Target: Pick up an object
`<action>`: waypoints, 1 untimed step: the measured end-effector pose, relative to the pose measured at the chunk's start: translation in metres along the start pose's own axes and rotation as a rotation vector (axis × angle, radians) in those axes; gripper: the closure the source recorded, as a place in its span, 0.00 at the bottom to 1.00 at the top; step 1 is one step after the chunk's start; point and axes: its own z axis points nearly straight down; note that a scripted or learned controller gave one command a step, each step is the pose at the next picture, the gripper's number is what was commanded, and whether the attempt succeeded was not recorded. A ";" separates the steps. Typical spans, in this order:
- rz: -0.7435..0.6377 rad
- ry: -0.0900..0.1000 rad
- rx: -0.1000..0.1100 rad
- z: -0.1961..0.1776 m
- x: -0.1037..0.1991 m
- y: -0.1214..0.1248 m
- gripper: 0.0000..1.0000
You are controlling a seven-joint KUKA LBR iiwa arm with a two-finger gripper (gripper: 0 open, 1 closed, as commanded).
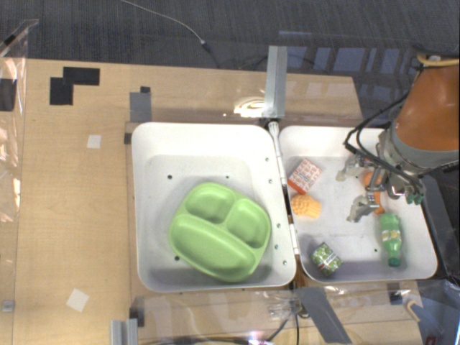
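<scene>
A wooden tabletop (79, 214) carries two shallow white bins side by side. The left bin (154, 164) holds a green divided plate (219, 230). Over the right bin (424, 261) hangs the grey and orange arm (431, 113); its tool (368, 192) sits low near the bin floor, and whether it is wide or narrow cannot be told. Just beside it lies a green bottle (390, 239). Nearer the divider lie a red-and-white box (305, 175), an orange lump (305, 207) and a green patterned ball (325, 258).

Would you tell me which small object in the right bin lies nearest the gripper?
The green plastic bottle, just below the gripper; the other three items sit further left.
</scene>
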 end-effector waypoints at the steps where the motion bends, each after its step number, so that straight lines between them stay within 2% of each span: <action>1: -0.068 -0.002 0.000 0.098 0.023 0.006 0.00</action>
